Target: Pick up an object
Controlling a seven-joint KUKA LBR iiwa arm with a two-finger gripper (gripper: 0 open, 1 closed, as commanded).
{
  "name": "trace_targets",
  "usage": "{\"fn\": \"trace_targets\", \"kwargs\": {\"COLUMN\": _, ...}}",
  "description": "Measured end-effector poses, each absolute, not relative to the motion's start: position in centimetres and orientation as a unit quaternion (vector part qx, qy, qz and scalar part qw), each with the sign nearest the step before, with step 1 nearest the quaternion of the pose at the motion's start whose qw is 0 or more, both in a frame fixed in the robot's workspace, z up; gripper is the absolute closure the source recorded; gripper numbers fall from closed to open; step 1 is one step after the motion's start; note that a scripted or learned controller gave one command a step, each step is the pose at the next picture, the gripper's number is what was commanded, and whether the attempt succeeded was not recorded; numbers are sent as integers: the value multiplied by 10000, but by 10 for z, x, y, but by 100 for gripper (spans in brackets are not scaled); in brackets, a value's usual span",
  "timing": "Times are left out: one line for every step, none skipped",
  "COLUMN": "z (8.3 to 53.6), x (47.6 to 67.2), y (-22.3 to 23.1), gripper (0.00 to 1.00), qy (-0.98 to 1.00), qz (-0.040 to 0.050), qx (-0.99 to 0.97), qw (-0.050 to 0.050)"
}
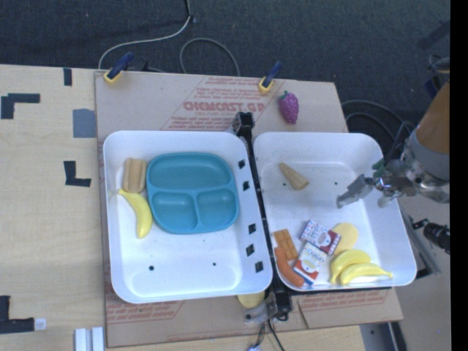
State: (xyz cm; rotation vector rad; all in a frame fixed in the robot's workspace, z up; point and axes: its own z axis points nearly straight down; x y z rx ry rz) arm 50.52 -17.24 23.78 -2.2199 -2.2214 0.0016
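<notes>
My gripper (pixel 363 196) hangs over the right side of the right bin (pixel 329 146), above bare white floor, open with nothing between its fingers. One grey finger (pixel 351 193) points left and down. A tan wedge (pixel 294 175) lies to its left. Below it, in the bin's front corner, sit two small printed cartons (pixel 318 234), a yellow round piece (pixel 346 234), a yellow banana bunch (pixel 356 268), an orange stick (pixel 284 243) and a red sausage (pixel 290 273).
The left bin (pixel 183 276) holds a blue divided plate (pixel 194 193), a banana (pixel 140 212) and a tan bread piece (pixel 134 174). Purple grapes (pixel 289 107) lie on the cardboard behind the right bin. A black divider (pixel 252 196) runs between the bins.
</notes>
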Motion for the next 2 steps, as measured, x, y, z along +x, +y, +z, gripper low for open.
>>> {"fn": "trace_targets", "kwargs": {"z": 120, "x": 553, "y": -121, "gripper": 0, "qy": -7093, "qz": 15, "qx": -7049, "qw": 36}}
{"fn": "trace_targets", "kwargs": {"z": 84, "x": 624, "y": -112, "gripper": 0, "qy": -7085, "qz": -4, "qx": -7057, "qw": -9}}
